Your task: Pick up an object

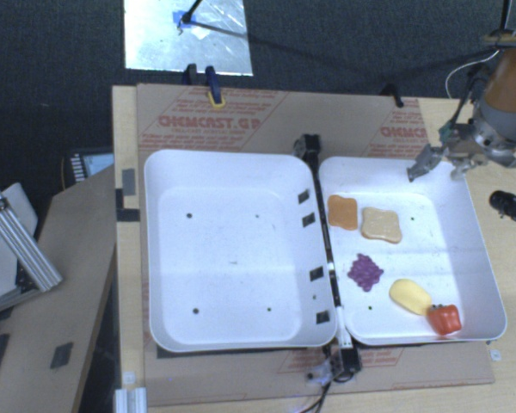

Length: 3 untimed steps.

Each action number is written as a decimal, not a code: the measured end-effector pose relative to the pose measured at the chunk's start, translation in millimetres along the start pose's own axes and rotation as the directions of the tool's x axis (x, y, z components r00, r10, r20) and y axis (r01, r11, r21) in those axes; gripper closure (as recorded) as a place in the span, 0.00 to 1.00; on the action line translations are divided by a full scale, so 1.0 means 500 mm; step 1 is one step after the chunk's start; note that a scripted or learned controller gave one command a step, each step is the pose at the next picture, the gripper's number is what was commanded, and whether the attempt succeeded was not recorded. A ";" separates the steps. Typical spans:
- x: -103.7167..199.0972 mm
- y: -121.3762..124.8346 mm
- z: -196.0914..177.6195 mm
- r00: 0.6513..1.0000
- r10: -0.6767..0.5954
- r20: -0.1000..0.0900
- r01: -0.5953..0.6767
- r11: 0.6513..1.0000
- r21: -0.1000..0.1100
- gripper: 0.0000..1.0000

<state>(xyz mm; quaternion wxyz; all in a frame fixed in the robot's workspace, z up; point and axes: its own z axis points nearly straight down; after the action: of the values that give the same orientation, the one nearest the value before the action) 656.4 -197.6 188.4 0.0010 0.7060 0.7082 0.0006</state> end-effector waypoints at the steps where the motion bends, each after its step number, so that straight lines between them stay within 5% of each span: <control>1: 0.158 0.027 -0.140 1.000 -0.006 0.000 0.006 1.000 -0.004 0.00; 2: 0.150 0.027 -0.157 1.000 -0.006 0.002 0.006 1.000 -0.005 1.00; 3: 0.335 -0.089 -0.341 1.000 -0.006 -0.002 0.006 1.000 0.000 1.00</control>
<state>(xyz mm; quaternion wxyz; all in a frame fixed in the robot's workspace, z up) 610.8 -30.0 358.8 0.0003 0.7038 0.7104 0.0015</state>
